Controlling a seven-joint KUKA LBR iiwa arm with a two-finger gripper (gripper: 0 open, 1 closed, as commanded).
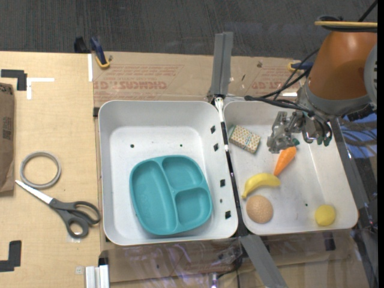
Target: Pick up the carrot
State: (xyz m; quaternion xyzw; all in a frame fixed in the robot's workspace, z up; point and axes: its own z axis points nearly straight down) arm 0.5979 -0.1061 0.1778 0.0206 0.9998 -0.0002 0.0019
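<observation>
The grey metal two-finger pincer hangs over the right-hand shallow white plastic bin, in its far half. Whether the pincer stands apart or together cannot be told from this angle. The small orange tapered carrot lies tilted on the bin floor just below the pincer, its upper end touching or nearly touching it; nothing shows it gripped. Left of the pincer lies a small speckled tan rectangular block. Below and left, a curved yellow banana sits near the carrot's lower tip, with a round tan egg-like ball beneath it. Below and right rests a small yellow lemon-shaped piece. Well to the left, the other white bin holds a teal three-compartment plate.
</observation>
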